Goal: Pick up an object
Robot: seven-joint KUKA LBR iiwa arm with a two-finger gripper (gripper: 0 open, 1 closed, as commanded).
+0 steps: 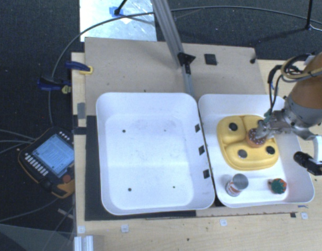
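In the right bin point(213, 140) lies a big yellow rounded object point(239, 148) with several dark spots. My gripper point(259, 133) reaches in from the right and sits low over that object's middle. A small reddish-brown round thing point(253, 137) lies right at the gripper's tip, and I cannot tell whether it is held. Near the bin's front wall stands a small silver can point(237, 184). To the right of the can rests a small green and orange object point(277, 185).
The left bin point(106, 140) stands beside the right one, sharing a raised middle wall. A metal pole point(169, 25) slants down to the back edge of the bins. A teach pendant point(48, 158) lies off the bench to the left.
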